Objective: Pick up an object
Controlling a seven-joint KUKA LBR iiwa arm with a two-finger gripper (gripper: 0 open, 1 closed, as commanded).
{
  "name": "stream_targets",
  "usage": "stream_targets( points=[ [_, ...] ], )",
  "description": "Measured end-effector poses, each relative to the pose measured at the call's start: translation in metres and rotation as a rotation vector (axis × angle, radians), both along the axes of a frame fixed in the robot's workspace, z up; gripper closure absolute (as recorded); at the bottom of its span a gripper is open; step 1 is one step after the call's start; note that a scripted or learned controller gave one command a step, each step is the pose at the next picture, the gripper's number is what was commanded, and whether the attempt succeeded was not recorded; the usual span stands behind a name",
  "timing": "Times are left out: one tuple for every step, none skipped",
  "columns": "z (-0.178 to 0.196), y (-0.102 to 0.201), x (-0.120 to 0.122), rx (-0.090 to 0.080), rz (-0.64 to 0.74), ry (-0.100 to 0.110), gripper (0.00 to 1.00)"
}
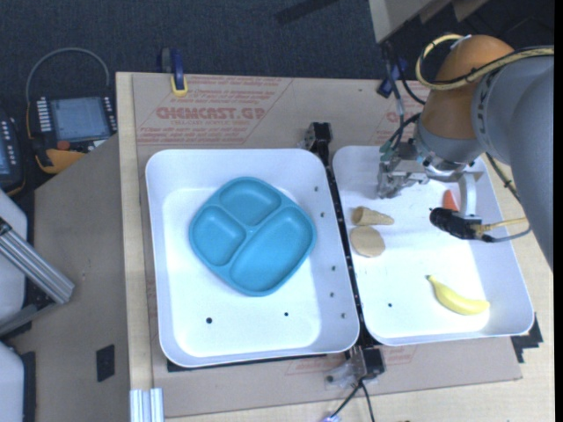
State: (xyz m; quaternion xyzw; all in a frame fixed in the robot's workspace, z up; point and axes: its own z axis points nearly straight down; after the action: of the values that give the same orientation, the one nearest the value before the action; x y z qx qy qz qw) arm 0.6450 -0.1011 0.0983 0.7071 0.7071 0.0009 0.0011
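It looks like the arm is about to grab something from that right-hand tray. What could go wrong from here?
1. The gripper sits near the far rim of the right bin, away from the food, so it may close on nothing.
2. The two tan pieces lie close together by the bin's left wall; fingers could shove one aside or hit the wall.
3. The banana is curved and lies flat, so it might slip out of a pinch.

Left of centre, a sky-blue divided plate [252,234] lies in a plain white bin [167,262]. In the white right bin [413,319], a yellow banana [457,299] sits at lower right beside two tan, bread-coloured pieces [369,241] [372,216]. The bench [132,236] is pale brown with faded red lettering. The arm [510,95] is grey, banded orange.
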Motion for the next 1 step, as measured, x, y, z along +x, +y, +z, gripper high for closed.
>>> stream_targets(
  points=[
    [0.0616, 0.0068, -0.0016, -0.001, 0.001, -0.004, 1.00]
  ],
)
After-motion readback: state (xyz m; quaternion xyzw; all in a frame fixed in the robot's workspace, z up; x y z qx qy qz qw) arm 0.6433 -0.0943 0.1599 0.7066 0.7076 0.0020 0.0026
